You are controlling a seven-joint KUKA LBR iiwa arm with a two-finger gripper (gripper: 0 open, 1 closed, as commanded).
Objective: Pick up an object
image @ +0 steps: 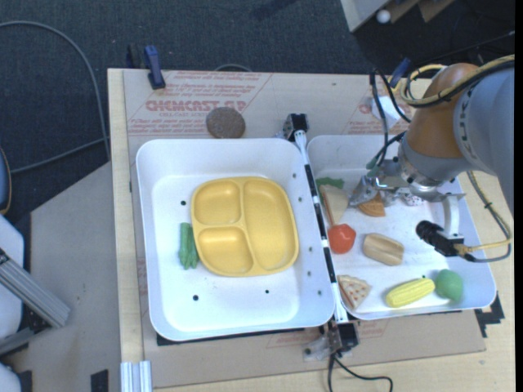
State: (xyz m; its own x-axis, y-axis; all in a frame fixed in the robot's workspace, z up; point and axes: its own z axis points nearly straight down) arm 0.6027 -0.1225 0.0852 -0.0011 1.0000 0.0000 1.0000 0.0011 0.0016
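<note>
My gripper (369, 191) hangs low over the back of the right bin (480, 260), its metal tip pointing left. Just under and in front of it lies a small orange-brown piece (373, 209), touching or nearly touching the tip. Nothing is visibly lifted. Also in this bin are a red tomato (341, 238), a tan bread roll (382, 249), a yellow corn cob (409, 291), a green ball (449, 285), a cracker wedge (354, 290), a thin orange stick (327, 207) and a green leaf (330, 184).
The left bin (155, 219) holds a yellow divided plate (243, 224) and a green pea pod (188, 245). A brown disc (225, 123) lies on the cardboard behind the bins. The grey and orange arm (458, 129) covers the right bin's back right corner.
</note>
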